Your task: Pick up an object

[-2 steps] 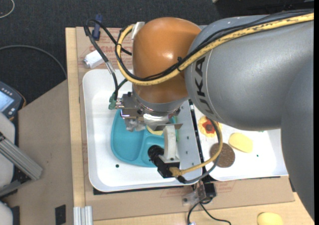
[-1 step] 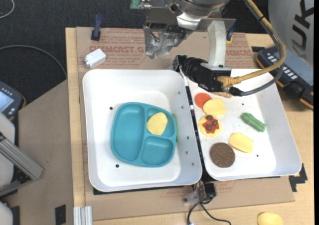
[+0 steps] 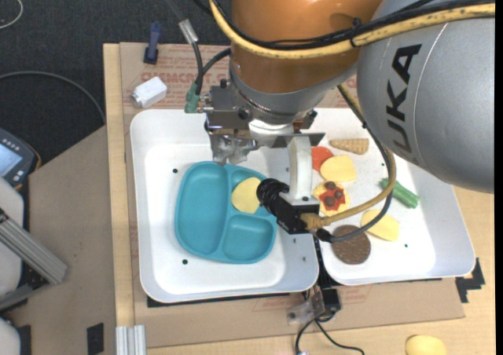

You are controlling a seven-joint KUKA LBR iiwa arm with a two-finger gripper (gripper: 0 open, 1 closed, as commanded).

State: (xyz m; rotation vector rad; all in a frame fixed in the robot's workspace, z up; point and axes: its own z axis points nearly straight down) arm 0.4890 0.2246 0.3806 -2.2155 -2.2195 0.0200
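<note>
A teal divided plate (image 3: pixel 211 218) lies in the left white bin (image 3: pixel 153 188), with a pale yellow round piece (image 3: pixel 245 196) on its upper right compartment. My gripper (image 3: pixel 227 151) hangs below the orange-banded wrist, right over the plate's far rim. The right bin (image 3: pixel 440 243) holds several toy foods: a tan wedge (image 3: pixel 350 144), a red-orange piece (image 3: pixel 321 157), a yellow slice (image 3: pixel 340 169), dark red berries (image 3: pixel 333 196), a green stick (image 3: pixel 402 193), another yellow slice (image 3: pixel 383 228) and a brown disc (image 3: pixel 350 245). The arm hides much of both bins' far halves.
A small white box (image 3: pixel 149 92) and a blue clip (image 3: pixel 152 42) lie on the cardboard behind the left bin. A yellow object (image 3: pixel 424 344) sits off the bench at the bottom right. The bins' shared rim runs just right of the plate.
</note>
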